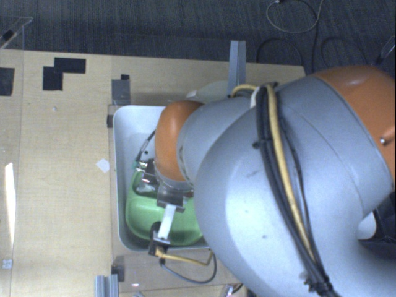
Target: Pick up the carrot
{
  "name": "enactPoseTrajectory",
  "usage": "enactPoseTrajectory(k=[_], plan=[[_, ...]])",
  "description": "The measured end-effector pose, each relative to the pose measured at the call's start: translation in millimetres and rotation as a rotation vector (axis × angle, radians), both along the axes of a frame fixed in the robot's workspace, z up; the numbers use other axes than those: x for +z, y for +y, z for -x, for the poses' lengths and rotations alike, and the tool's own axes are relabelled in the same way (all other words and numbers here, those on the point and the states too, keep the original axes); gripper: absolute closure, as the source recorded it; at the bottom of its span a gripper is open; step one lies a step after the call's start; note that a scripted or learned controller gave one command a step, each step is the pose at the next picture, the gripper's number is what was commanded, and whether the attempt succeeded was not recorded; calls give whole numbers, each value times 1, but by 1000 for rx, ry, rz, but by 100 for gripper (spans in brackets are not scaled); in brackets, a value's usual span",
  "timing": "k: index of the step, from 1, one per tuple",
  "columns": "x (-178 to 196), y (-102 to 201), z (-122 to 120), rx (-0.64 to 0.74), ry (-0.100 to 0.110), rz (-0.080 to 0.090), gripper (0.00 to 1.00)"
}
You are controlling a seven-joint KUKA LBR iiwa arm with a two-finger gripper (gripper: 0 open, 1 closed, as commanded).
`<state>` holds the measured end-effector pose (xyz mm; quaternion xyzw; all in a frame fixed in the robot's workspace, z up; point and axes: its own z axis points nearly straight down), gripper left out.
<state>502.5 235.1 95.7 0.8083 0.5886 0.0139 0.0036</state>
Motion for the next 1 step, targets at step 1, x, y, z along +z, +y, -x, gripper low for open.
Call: enactPoseTrajectory(k=[1], plan=[[10, -12, 16, -275, 28, 6, 0]])
